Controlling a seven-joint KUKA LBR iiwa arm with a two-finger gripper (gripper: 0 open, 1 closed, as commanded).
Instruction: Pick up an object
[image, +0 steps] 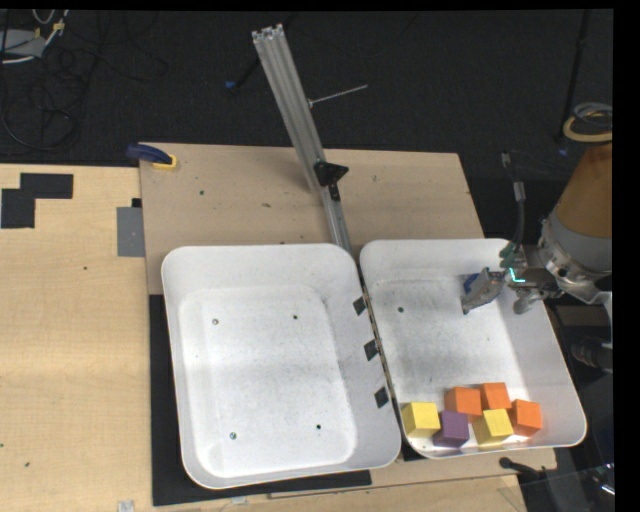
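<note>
Fingers state unclear; gripper over right bin upper area. Six small blocks clustered at near edge: three orange, two yellow, one purple.

The arm is cut off by the right edge of the picture, so most of it is out of sight. The gripper is small and blurry over the right bin, and its tip is too fuzzy to make out. The purple block sits partly behind the yellow blocks near the right bin's front edge. Wires far behind the bins run off the top left corner.
</note>
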